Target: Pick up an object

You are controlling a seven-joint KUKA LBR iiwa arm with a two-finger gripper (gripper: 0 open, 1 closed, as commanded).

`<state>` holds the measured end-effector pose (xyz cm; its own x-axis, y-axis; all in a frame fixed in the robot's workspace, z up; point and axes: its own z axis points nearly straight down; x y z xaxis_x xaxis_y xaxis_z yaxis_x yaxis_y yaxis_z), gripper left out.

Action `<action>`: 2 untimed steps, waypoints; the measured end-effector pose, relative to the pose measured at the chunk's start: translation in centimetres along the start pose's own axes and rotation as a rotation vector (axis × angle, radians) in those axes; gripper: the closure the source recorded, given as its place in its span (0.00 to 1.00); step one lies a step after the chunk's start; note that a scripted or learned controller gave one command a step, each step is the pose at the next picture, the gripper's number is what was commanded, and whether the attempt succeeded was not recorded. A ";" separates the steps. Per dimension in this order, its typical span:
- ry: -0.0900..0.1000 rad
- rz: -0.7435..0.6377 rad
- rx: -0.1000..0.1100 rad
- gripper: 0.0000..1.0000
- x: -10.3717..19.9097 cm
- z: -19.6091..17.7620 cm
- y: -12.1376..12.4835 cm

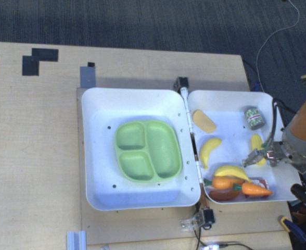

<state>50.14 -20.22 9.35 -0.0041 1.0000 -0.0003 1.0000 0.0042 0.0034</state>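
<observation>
Two white bins (90,139), wooden bench (33,139), blue carpet (142,14)

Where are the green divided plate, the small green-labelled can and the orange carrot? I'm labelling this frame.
Green divided plastic plate (149,151), camera view, on the rib between its compartments.
Small green-labelled can (254,117), camera view, middle of its side.
Orange toy carrot (256,190), camera view, mid-body.

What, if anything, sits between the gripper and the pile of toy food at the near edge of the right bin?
Nothing visible. The gripper hangs over the right bin, with bare white floor between it and the yellow banana topping the pile just below-left. A small yellow piece lies right beside its fingers.
</observation>
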 end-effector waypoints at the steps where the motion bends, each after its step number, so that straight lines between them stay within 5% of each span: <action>1: -0.001 -0.002 -0.003 1.00 0.0 -1.1 0.1; 2: -0.001 -0.002 -0.003 0.00 0.0 -1.0 0.1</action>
<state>50.25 -20.21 10.39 -0.0059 1.0000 -0.0008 1.0000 0.0059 0.0061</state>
